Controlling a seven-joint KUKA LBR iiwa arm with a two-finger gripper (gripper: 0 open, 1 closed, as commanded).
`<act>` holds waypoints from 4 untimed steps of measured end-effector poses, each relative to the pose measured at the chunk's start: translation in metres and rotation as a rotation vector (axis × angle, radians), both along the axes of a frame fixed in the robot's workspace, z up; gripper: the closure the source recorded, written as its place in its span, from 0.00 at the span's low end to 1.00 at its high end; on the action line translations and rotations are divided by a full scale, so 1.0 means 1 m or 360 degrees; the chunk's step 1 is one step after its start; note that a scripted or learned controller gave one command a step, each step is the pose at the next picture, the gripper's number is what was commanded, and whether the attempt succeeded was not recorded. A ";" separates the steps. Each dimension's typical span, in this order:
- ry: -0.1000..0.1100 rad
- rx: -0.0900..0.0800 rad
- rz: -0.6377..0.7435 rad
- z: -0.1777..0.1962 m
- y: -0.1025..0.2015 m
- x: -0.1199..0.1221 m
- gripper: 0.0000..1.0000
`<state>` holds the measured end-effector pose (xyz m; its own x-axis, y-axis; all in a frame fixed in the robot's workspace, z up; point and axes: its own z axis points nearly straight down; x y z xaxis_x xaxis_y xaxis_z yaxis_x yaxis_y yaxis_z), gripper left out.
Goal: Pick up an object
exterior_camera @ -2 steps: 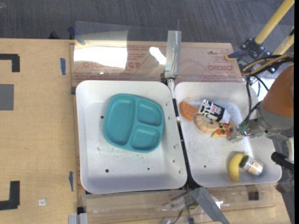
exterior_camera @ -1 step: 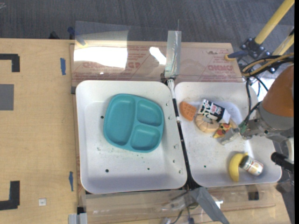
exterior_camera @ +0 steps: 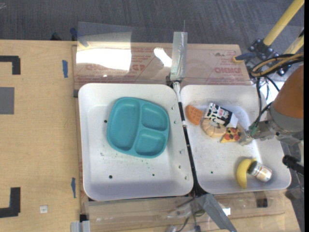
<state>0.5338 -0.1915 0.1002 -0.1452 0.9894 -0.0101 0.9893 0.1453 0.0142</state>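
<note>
The right bin holds several small objects. An orange piece lies near its left wall. Beside it lies a black and white packet on a tan round item. A toy pizza slice rests just right of those. A yellow banana and a silver can sit near the front right corner. My gripper reaches in from the right, down in the bin right beside the pizza slice.
The left bin carries a teal divided plate. The grey arm with its orange band overhangs the right bin's right wall. Cables and a yellow pole stand at the back right.
</note>
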 end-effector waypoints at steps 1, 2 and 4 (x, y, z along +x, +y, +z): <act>0.0003 0.0001 0.0000 -0.001 0.000 0.000 0.00; 0.0008 0.0014 -0.0693 -0.013 0.011 -0.007 0.00; 0.0011 0.0027 -0.1655 -0.012 0.087 -0.001 0.00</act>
